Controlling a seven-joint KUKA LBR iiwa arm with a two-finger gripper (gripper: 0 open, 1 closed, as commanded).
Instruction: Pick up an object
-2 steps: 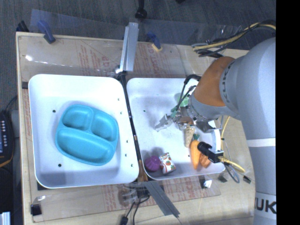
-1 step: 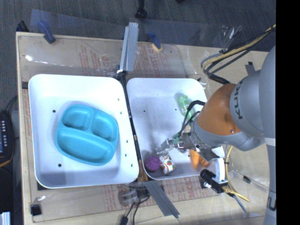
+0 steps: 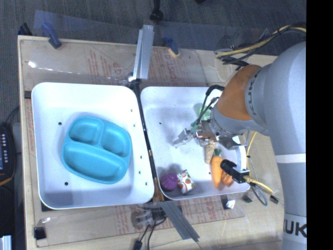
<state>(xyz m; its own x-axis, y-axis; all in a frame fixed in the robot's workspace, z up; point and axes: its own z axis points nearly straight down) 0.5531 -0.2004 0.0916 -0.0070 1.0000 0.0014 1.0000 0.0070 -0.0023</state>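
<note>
My gripper (image 3: 182, 138) hangs over the middle of the right bin (image 3: 161, 108), pointing left, above bare white floor. Nothing shows in its grasp. Just right of it, under the wrist, lie a beige piece (image 3: 209, 151) and an orange carrot-like toy (image 3: 216, 172). At the bin's front edge, below and slightly left of the gripper, a purple round object (image 3: 169, 181) sits against a small white and orange carton (image 3: 185, 182).
The left bin (image 3: 44, 108) holds a blue divided plate (image 3: 97, 148). A metal bar (image 3: 142, 51) stands behind the seam between the bins. The grey arm and its orange band (image 3: 237, 98) cover the right bin's right side.
</note>
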